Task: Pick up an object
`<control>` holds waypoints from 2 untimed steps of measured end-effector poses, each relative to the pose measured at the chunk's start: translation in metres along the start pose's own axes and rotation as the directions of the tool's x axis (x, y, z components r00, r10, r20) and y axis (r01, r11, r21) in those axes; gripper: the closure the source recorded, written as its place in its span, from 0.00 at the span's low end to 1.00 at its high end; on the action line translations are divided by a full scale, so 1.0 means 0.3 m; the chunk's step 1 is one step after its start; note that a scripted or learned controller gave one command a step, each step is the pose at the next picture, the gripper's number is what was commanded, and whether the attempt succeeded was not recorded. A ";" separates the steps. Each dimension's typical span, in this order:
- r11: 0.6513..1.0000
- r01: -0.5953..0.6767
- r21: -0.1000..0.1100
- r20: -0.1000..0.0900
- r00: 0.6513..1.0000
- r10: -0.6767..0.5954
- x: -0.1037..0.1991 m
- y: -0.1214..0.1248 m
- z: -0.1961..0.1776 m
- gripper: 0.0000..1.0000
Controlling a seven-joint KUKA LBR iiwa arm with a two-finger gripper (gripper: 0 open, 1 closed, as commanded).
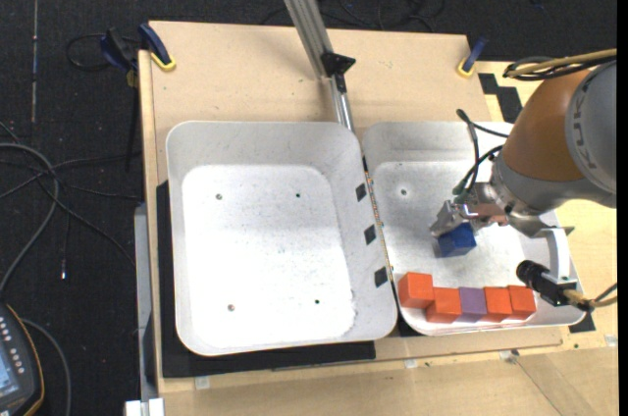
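Over right bin (412, 159), tool (461, 223) sits on blue block (456, 240); finger state indiscernible; lift pending, orange blocks (432, 296) untouched.

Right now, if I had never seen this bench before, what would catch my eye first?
Probably the big grey and orange arm reaching in from the right over the right bin, with its tool right at a blue block. Next, the row of orange blocks with one purple block along that bin's near edge. The left bin sits beside it.
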State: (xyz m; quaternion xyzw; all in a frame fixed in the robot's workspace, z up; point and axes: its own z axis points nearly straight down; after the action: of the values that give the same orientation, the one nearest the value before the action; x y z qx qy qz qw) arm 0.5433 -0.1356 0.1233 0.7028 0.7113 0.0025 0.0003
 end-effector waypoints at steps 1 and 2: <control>1.000 -0.008 0.002 0.003 1.000 0.008 0.054 -0.059 -0.109 1.00; 1.000 0.000 -0.004 0.000 1.000 0.000 0.317 0.149 -0.245 1.00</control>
State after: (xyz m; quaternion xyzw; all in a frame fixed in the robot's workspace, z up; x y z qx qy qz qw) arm 0.5864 -0.0401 0.1974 0.7029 0.7113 0.0037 0.0016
